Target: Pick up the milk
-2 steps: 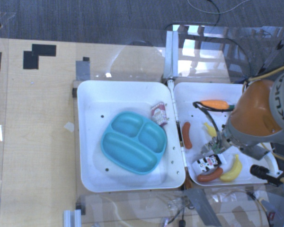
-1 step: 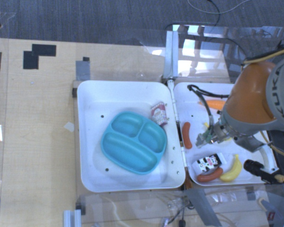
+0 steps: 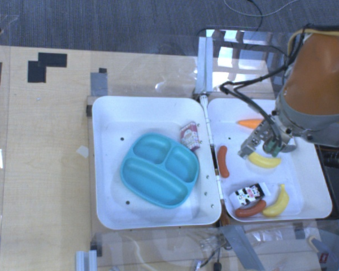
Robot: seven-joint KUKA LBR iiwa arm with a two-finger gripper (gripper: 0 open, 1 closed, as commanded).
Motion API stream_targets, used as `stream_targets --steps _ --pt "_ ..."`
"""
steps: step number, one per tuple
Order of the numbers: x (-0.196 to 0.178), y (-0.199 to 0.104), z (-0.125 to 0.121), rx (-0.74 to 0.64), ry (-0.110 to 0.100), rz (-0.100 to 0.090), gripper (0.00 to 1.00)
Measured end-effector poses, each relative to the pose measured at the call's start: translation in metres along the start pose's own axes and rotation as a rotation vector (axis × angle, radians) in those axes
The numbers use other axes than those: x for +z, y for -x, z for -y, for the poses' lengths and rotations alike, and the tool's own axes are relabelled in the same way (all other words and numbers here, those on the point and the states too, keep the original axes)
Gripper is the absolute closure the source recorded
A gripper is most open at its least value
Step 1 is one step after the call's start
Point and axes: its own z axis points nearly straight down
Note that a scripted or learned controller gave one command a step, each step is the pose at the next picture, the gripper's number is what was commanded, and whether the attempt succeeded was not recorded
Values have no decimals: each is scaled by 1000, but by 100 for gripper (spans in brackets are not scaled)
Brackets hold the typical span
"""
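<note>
My claw (image 3: 264, 143) hangs over the right bin (image 3: 316, 171), above a banana (image 3: 264, 161); approach step. The milk (image 3: 249, 194) lies nearer the front edge. Next: shift there, descend.

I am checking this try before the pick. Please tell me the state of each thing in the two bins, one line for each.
milk: lying flat in the right bin, touching a sausage, not held
gripper: above the right bin, over a banana
blue plate: right way up in the left bin
red packet: resting at the plate's far edge
carrot: lying flat, partly behind the arm
</note>
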Motion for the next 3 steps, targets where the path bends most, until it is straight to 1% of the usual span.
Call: stream_targets --steps 1,2,3 --pt "-112 -41 -49 109 1 -1 100" --pt "-27 -32 -38 32 -2 -3 100" --pt "-118 -37 -45 -137 1 0 100"
